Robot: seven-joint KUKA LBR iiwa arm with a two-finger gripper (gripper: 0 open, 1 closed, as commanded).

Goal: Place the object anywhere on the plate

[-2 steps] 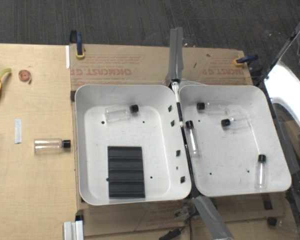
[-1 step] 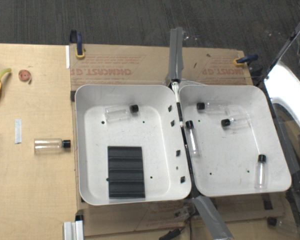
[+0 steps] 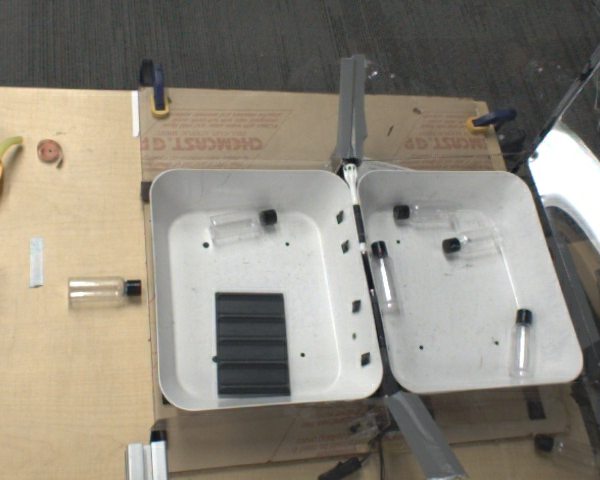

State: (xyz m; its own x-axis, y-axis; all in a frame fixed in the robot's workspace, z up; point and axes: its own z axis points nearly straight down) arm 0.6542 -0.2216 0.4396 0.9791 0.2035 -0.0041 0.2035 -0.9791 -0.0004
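Pincer's state cannot be told; nearest, the black ribbed plate [image 3: 250,343] lies flat in the view's left bin [image 3: 165,298]; in the right bin [image 3: 550,268], a near vial [image 3: 522,340] lies by the right wall, a rim vial [image 3: 382,276] beside the dividing edge, two far vials [image 3: 460,240] beyond; the left-bin vial [image 3: 240,226] lies behind the plate, well apart.

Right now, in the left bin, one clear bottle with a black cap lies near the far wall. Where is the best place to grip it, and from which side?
Probably the clear body of the bottle, not its black cap. It lies flat on the left bin, long axis roughly left to right, apart from the walls and the dark ridged plate. Come straight down from above, fingers closing across its narrow width.
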